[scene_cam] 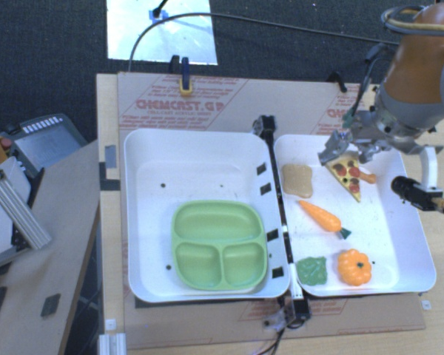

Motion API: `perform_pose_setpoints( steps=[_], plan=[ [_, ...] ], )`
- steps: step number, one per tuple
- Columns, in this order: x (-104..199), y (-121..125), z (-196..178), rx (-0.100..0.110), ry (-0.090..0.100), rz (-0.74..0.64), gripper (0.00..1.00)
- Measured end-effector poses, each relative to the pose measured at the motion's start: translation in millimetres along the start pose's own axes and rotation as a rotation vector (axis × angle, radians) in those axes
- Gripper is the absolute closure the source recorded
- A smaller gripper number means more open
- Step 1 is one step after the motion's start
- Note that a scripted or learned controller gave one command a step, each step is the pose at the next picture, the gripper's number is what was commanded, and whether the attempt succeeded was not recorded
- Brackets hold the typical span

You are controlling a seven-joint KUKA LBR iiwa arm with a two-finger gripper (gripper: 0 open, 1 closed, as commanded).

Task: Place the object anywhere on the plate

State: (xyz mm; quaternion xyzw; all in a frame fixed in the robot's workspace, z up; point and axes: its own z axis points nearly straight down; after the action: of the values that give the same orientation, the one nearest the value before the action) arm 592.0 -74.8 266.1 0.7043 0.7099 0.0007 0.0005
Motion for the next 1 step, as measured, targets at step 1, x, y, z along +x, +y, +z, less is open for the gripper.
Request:
perform_pose_setpoints(
  steps=[1],
  plan=[
    [46.6, -8.0, 15.3, 0.002, 0.001, -0.001, 1.0]
  ],
)
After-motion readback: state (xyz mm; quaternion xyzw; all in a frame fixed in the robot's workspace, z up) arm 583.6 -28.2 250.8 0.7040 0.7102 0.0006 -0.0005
